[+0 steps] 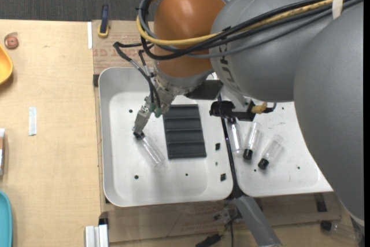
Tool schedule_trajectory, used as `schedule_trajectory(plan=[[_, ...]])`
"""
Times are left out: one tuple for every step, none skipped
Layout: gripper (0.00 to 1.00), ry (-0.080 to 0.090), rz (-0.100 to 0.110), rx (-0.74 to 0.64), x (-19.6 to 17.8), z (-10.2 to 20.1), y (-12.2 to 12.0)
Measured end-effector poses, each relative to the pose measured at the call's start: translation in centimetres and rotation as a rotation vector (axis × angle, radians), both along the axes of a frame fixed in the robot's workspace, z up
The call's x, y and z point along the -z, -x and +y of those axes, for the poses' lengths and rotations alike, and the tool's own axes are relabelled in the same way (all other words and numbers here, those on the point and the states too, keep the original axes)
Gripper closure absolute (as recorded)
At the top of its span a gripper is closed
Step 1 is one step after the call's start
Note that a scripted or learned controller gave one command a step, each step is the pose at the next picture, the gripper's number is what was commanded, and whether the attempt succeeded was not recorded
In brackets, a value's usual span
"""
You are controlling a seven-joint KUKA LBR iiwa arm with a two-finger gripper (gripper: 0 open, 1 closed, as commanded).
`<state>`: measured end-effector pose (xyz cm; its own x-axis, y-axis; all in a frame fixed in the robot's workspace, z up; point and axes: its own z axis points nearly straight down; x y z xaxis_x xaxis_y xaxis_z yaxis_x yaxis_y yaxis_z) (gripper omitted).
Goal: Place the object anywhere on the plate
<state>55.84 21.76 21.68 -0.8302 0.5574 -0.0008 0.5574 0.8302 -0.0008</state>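
Object axis: I see a clear plastic tube with a black cap (149, 146) lying flat, its long axis running diagonally, black cap up-left toward the gripper, clear end down-right toward the near rim of the left bin.
Object look: transparent, slim, cylindrical, the cap a small dark plug; the body is faint against the white floor.
Object place: on the floor of the shallow white left bin (115, 182), just left of the dark ribbed rectangular plate (185, 131), not on it.
Plate: it lies flat in the left bin, long side running away from me, four raised ribs across it, its top bare.
Gripper: the slim grey two-finger gripper (139, 132) comes down at a slant just left of the plate, its tip at the tube's capped end; from here I cannot tell whether the fingers are apart or closed, or whether they touch the cap.
Right bin: the shallow white right bin (300, 179), right of the plate, holds three more clear tubes (252, 140), two with black caps toward the near rim.
Arm: the grey arm with its orange band (185, 32) hangs over the far part of both bins.
Desk: pale wooden desk (52, 95) left of the plate's bin.
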Motion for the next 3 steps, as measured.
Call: schedule_trajectory(plan=[[1.00,0.001,0.000,0.006,-0.9,-0.2,-0.1],[1.00,0.000,0.000,-0.021,-8.0,1.1,0.0],[1.00,0.000,-0.002,-0.359,-12.2,1.1,0.1]])
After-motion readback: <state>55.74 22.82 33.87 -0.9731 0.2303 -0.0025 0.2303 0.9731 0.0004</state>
